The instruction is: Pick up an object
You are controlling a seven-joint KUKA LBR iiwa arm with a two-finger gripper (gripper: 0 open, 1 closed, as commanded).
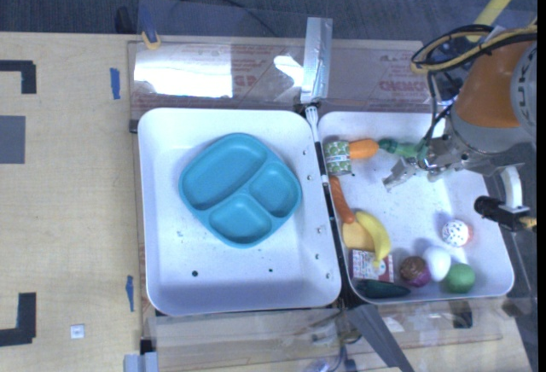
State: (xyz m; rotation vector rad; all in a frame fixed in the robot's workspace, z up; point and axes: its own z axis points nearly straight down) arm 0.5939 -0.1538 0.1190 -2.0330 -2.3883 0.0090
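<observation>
The right bin (503,276) holds many small objects. The nearest one to the gripper (408,167) is a green piece (394,145) lying just above and to the left of the fingertips, close to them but not between them. Further left from the gripper there is an orange carrot (363,149), and beside it a can with a green label (338,156), both near the upper left corner of this bin. Below and to the left of the gripper, an orange stick (342,200) lies along the left wall, and under it a yellow banana (374,234) and a small red and white packet (363,264). Below the gripper, along the bottom wall, are a dark purple ball (415,270), a white egg (438,264), a green ball (461,277) and a white ball with red dots (455,232).

The gripper points to the left and slightly down; its two metal fingers are spread a little, with nothing between them.

Far to the left of the gripper, the left bin (162,276) carries a blue divided plate (241,188).
</observation>
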